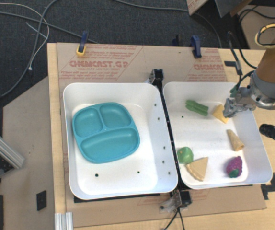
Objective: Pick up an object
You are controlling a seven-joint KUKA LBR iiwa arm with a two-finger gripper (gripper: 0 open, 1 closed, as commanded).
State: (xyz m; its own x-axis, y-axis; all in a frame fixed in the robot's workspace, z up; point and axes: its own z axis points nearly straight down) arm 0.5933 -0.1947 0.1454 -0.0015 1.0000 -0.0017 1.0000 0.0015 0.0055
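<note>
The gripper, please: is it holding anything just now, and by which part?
It cannot be told: the gripper is at the small yellow wedge-shaped piece, but no grasp is visible.

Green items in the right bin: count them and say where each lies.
2. A long green vegetable near the bin's far edge, and a round green fruit by the near-left wall, touching a tan wedge.

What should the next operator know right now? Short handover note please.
Gripper: low over the far right part of the right bin, at the yellow cheese wedge. Finger state unclear from this view; no grasp confirmed.
Right bin also holds: green pod, tan cone, purple grapes, green ball, tan sandwich wedge.
Left bin: teal divided plate.
Done: arm positioned at the wedge.
Left: secure a grasp and lift an object.
</note>
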